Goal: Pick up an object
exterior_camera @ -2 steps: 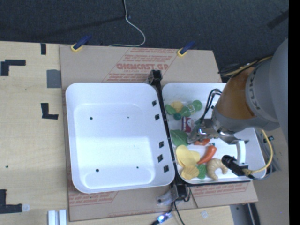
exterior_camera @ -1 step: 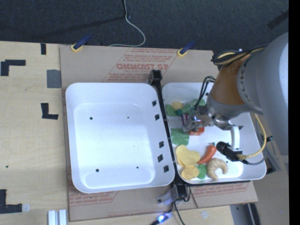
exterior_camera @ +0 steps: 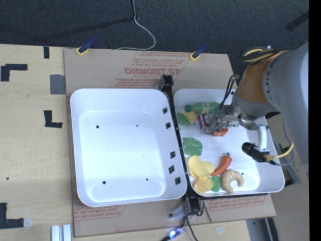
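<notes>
Red print on flat brown cardboard sheet (exterior_camera: 145, 69): we read "CHEMCAST GP" as the largest line, just behind the two white bins; the last letters are soft and we are not certain of them.
Smaller red lines above and below it: we cannot make them out, too blurred.
Red print on the cardboard's front edge, below the right bin: we see faint lettering there but cannot read it.
Black marks on pale wooden bench top (exterior_camera: 25, 134): we see angular shapes only, and no letters or numbers.

Glossy white plastic bins (exterior_camera: 120, 195) on matt cardboard (exterior_camera: 145, 69).
</notes>
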`<move>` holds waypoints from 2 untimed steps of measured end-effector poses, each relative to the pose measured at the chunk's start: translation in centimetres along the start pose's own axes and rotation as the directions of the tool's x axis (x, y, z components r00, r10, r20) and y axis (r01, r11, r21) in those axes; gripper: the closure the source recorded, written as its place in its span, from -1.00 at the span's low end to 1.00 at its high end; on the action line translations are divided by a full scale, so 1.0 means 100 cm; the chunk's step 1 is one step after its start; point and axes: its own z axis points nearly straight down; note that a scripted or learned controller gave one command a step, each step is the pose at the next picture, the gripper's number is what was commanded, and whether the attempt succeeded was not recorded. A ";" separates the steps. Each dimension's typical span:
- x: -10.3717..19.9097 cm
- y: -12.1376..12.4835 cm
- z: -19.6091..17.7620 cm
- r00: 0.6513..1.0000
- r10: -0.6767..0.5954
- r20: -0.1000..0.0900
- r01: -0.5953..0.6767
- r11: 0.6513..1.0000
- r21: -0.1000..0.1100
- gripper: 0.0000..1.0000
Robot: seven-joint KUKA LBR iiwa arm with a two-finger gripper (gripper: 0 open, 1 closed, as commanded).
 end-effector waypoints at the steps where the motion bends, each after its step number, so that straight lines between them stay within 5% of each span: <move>1: -0.016 -0.041 -0.024 1.000 0.002 0.001 -0.002 1.000 0.010 1.00; 2: 0.039 0.021 0.001 1.000 -0.006 0.001 0.006 1.000 0.000 1.00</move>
